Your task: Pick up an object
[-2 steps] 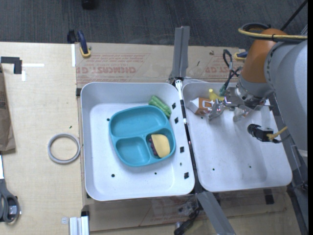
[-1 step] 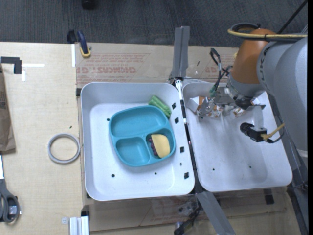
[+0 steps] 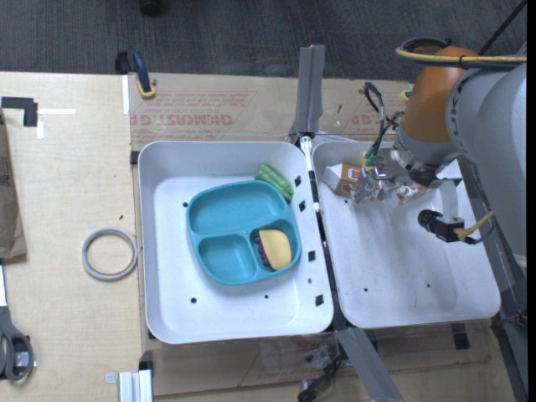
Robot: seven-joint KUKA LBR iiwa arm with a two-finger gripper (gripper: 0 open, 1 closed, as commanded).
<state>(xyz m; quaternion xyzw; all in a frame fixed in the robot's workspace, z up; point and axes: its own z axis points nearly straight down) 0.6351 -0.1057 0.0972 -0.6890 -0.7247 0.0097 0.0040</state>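
My gripper (image 3: 367, 191) is low in the far left part of the right bin (image 3: 402, 300), under the grey arm with its orange band (image 3: 431, 99). Just left of the gripper lies a small brown and white box (image 3: 342, 177), touching or nearly touching it. A small white and red item (image 3: 408, 192) lies just right of the gripper. In the left bin (image 3: 167, 291) sits a blue divided plate (image 3: 222, 216) with a yellow object (image 3: 276, 247) in its right compartment, over something dark. A green object (image 3: 275, 180) rests by the plate's far right edge.
A grey ring (image 3: 110, 253) lies on the wooden bench left of the bins. Scissors (image 3: 12, 350) are at the bench's near left edge. A black cable fitting (image 3: 440, 223) hangs off the arm over the right bin. An upright grey post (image 3: 310, 90) stands between the bins at the back.
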